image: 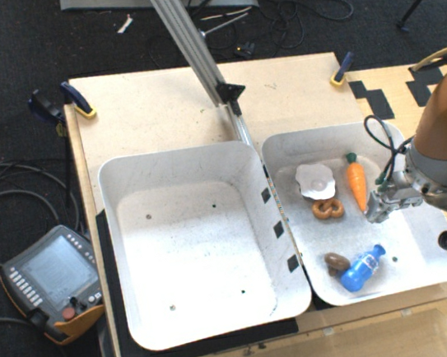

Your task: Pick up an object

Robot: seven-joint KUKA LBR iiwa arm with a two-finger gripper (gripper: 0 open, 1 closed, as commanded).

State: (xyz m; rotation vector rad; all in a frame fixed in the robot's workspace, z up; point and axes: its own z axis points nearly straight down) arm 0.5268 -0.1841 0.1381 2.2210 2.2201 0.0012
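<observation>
Orange carrot (358,184) with green top, lengthwise in right bin (436,266)

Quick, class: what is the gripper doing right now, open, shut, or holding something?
Gripper: it sits in the right bin just beside the carrot; whether it is open, shut or gripping anything cannot be told.
</observation>
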